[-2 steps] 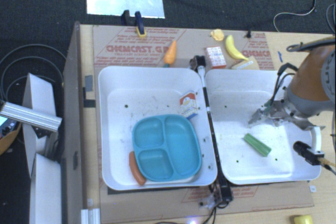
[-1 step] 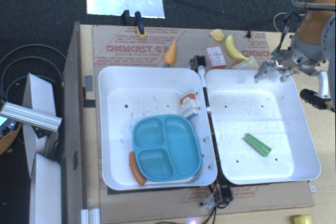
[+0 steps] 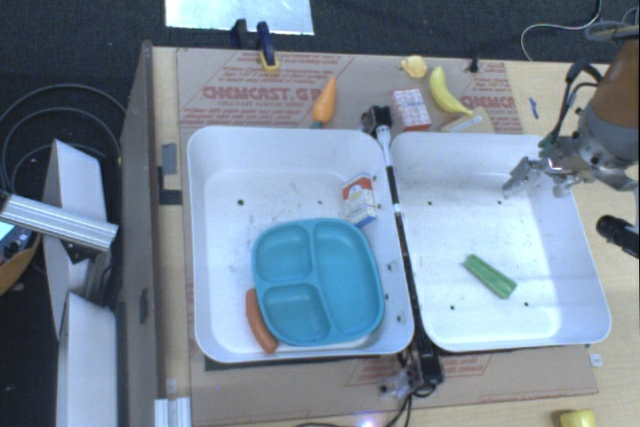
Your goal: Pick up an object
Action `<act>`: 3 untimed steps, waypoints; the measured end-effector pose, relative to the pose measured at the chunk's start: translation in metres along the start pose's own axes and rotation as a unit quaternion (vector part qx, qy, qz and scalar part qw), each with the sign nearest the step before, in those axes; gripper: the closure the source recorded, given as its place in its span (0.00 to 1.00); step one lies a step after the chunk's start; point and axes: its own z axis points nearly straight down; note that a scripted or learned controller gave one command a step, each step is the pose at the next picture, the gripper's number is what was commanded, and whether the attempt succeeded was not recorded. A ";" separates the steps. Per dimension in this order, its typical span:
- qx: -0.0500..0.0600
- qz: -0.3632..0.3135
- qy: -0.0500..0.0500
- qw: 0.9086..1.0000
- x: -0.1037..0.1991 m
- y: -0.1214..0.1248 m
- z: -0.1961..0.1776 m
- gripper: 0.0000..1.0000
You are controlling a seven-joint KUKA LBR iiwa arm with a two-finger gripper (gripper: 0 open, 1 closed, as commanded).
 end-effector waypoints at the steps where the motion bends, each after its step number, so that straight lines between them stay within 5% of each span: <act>1: 0.002 -0.001 0.001 1.000 0.026 -0.065 0.013 0.00; 2: 0.002 -0.004 0.003 1.000 0.085 -0.093 0.059 0.00; 3: -0.002 -0.003 0.000 1.000 0.081 -0.090 0.045 1.00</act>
